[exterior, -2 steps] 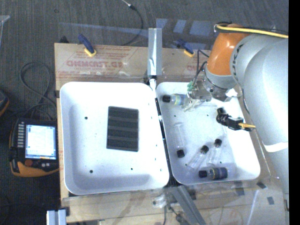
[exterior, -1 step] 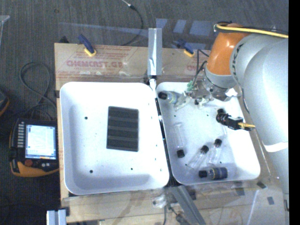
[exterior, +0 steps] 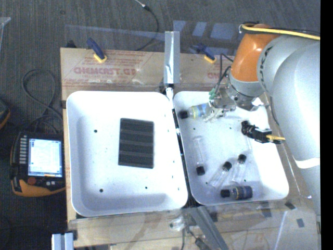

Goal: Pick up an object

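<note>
Right bin (exterior: 276,189): clear vials (exterior: 199,149).

Brightness: even and fairly strong on the two white bins (exterior: 125,100), dim over the dark floor (exterior: 31,14) around the bench.
Shadows: soft, faint, tucked along the bin walls.
Glare: the white plastic is nearly washed out (surface detail mostly lost).
Sharpness: modest; the small vials (exterior: 221,175) are hazy, and the arm (exterior: 291,87) up close looks soft.
</note>
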`<state>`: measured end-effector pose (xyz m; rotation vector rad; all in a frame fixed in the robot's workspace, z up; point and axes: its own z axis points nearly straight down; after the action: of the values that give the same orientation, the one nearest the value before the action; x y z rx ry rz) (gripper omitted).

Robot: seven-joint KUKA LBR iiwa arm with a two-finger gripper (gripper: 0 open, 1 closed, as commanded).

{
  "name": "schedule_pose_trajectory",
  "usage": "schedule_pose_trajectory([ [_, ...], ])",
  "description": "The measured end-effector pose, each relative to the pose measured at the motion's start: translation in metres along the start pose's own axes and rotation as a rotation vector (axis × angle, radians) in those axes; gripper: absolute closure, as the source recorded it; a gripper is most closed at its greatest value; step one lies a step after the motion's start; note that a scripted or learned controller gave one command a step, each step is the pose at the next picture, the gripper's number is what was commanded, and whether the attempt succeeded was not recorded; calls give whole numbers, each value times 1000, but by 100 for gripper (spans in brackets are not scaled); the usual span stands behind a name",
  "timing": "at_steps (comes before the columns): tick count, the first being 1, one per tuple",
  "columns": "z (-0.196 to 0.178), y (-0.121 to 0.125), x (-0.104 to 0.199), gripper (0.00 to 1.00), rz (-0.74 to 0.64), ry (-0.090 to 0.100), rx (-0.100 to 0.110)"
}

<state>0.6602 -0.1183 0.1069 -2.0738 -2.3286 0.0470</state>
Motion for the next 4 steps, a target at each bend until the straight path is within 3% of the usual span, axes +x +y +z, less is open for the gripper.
schedule_pose_trajectory([
  [1,0,0,0,0,0,-1,0],
  [2,-9,-1,0,100,0,-1,1],
  [3,-9,-1,0,0,0,-1,1],
  [4,-18,-1,0,100,0,-1,0],
])
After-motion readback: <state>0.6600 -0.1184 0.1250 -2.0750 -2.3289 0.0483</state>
